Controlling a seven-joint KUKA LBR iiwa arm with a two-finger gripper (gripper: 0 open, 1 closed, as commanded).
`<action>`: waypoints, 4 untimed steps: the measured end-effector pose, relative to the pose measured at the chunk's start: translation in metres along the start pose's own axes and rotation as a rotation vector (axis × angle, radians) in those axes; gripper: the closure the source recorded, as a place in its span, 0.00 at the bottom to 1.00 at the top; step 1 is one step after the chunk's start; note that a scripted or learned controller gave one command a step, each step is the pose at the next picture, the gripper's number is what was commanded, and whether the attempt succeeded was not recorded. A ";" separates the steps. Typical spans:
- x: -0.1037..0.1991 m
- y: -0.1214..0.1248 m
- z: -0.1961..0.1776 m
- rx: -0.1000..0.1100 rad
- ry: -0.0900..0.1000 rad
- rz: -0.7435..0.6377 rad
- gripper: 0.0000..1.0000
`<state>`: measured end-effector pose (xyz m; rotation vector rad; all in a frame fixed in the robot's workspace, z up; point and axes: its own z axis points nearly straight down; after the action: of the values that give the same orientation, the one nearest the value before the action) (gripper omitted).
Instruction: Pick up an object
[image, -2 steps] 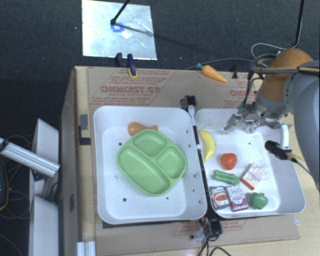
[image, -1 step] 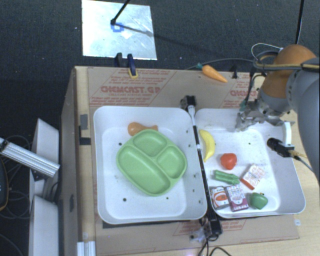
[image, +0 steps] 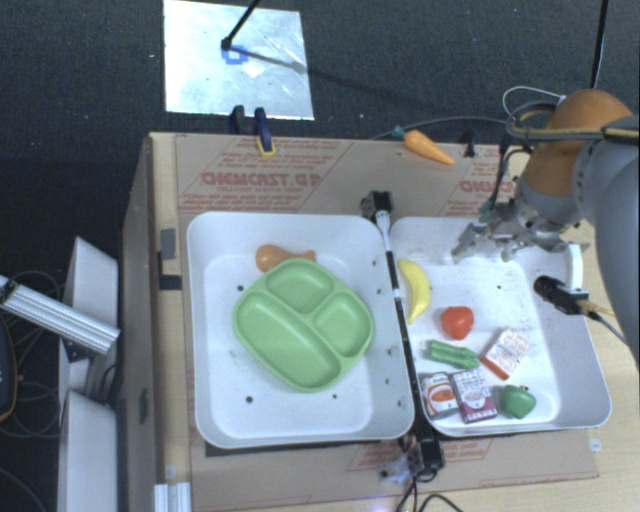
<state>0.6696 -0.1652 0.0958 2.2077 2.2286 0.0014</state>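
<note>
My gripper (image: 487, 246) hangs over the far end of the right bin (image: 590, 375), open, with nothing between its fingers (image: 464, 244). Nearer the front of that bin lie a yellow banana (image: 416, 288), a red tomato (image: 457, 321), a green chili (image: 452, 353), a white and red packet (image: 507, 352), two small boxes (image: 456, 394) and a green pepper (image: 517, 401). The gripper stands apart from all of them, up and to the right of the banana.
The left bin (image: 215, 300) holds a green divided plate (image: 303, 322) with an orange thing (image: 274, 256) behind it. A carrot (image: 428, 147) lies on the bench beyond the right bin. A black clip (image: 378, 206) sits on the wall between the bins.
</note>
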 end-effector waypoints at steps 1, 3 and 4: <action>0.005 -0.001 0.011 0.002 0.001 0.004 0.00; 0.004 0.001 -0.001 -0.002 0.000 0.001 0.00; 0.004 0.002 -0.013 -0.006 -0.002 -0.001 1.00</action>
<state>0.6714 -0.1612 0.1085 2.2023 2.2264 0.0055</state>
